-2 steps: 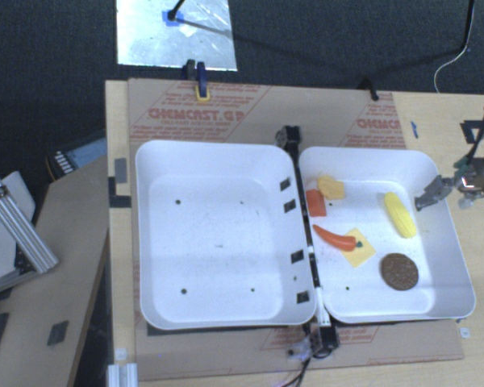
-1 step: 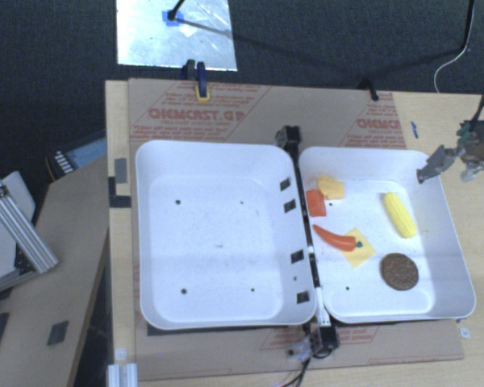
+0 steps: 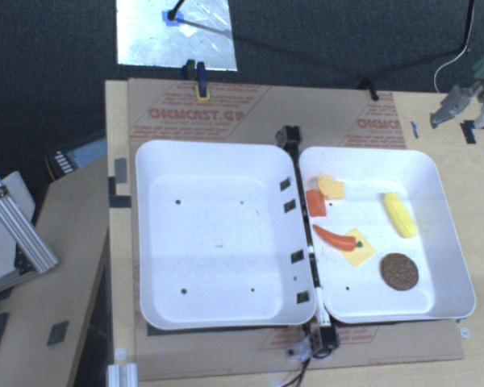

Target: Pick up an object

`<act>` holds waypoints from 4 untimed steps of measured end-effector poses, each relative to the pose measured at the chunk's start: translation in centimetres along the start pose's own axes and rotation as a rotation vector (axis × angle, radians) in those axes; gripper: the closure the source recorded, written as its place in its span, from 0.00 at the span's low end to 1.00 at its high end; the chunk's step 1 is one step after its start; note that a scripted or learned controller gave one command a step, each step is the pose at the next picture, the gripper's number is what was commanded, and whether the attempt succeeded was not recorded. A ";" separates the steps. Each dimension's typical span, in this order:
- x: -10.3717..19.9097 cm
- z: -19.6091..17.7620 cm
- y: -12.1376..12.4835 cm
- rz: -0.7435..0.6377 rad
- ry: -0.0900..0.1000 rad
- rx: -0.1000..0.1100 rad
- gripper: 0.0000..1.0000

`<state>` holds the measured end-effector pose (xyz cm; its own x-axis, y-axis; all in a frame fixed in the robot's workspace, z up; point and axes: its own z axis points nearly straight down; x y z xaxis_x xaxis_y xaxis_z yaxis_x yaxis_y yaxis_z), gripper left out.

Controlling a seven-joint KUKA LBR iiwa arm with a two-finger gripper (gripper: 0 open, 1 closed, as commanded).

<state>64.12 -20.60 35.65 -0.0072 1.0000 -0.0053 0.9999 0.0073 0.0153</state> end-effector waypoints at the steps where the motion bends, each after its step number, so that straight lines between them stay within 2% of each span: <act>1: -0.2 -6.5 -9.2 0.010 0.002 0.006 0.00; 2: -0.1 -12.1 -8.5 0.002 0.002 0.006 0.00; 3: -0.1 -17.9 -9.0 0.002 0.002 0.006 0.00; 4: 0.1 -3.1 -8.2 0.005 0.009 0.027 0.00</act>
<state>55.87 -20.53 38.58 -0.0020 1.0000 0.0038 0.9999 0.0020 -0.0112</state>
